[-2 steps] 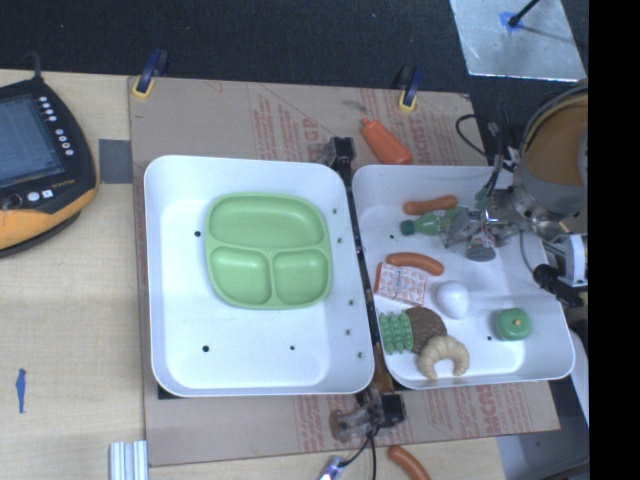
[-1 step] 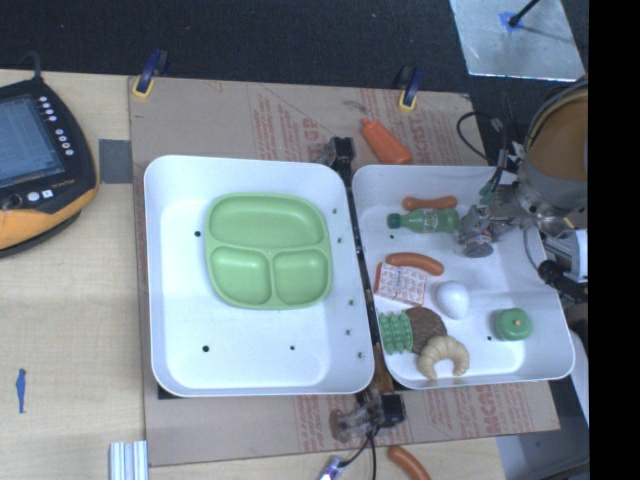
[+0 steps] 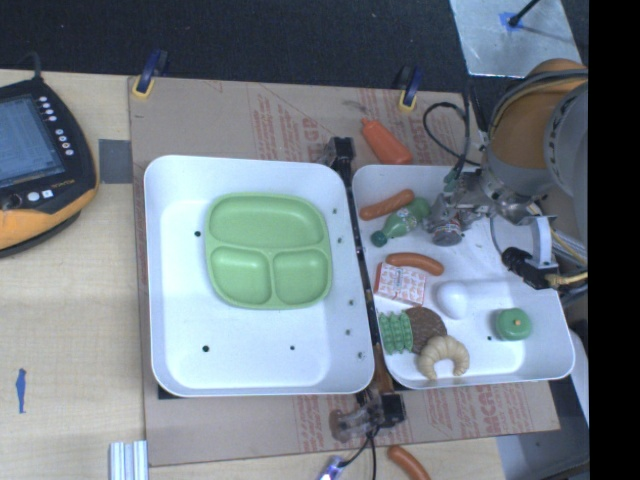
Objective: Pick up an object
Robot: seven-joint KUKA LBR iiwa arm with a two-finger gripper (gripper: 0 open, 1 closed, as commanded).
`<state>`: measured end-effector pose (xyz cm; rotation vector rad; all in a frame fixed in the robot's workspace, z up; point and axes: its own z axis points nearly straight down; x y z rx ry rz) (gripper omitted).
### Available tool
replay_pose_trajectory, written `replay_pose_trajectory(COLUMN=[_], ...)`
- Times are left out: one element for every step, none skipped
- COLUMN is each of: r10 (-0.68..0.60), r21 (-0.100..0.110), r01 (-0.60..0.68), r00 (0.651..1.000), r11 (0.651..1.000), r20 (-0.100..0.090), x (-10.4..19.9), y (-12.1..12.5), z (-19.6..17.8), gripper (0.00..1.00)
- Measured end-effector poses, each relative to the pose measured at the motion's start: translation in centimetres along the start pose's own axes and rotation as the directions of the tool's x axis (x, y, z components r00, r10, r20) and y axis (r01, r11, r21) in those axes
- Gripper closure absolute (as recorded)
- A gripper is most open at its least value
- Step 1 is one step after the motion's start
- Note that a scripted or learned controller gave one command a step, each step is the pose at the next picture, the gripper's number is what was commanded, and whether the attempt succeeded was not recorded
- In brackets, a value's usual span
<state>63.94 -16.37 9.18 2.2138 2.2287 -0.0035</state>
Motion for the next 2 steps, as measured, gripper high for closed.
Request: replay_pose_trajectory(r10=[0.002, 0.003], r21=[-0.001, 0.000], r01=[-0.002, -0.003], r00=[1.000, 1.000], r11=[1.000, 1.000], r20=[-0.003, -0.003], x=[3.6, 8.1], y=[1.8, 1.8], z=[-6.5, -10.1], gripper=[1.00, 1.00])
